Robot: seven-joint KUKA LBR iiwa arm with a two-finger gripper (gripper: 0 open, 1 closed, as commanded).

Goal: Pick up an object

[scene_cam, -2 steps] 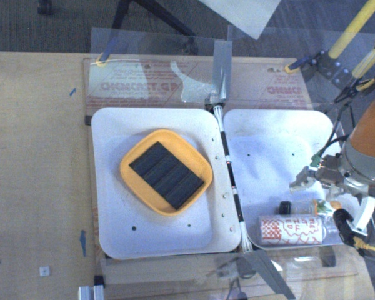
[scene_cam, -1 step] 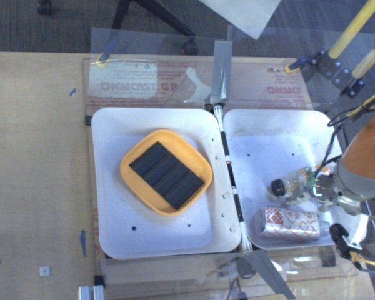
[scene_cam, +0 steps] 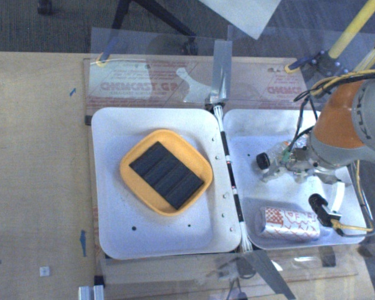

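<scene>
**Claw status.** The claw [scene_cam: 280,165] is positioned over the middle of the right bin [scene_cam: 250,120], at the end of the arm [scene_cam: 344,124]. Whether it is apart or together cannot be determined from this view. Nothing is visibly clamped in it.

**Object positions, referenced to the claw.**
- Knob [scene_cam: 262,161]: small, black and round, just beside the claw on its view-left side. Contact with the claw cannot be confirmed.
- Packet [scene_cam: 290,222]: red-and-white, lying flat in the same bin. It is near the claw on the side toward the front edge of the bench, and apart from it.
- Dish [scene_cam: 134,186]: yellow, with a black ribbed pad [scene_cam: 167,175] inside it. It is well apart from the claw to view-left, in the centre of the left bin [scene_cam: 112,217], beyond the divider between the bins.
</scene>
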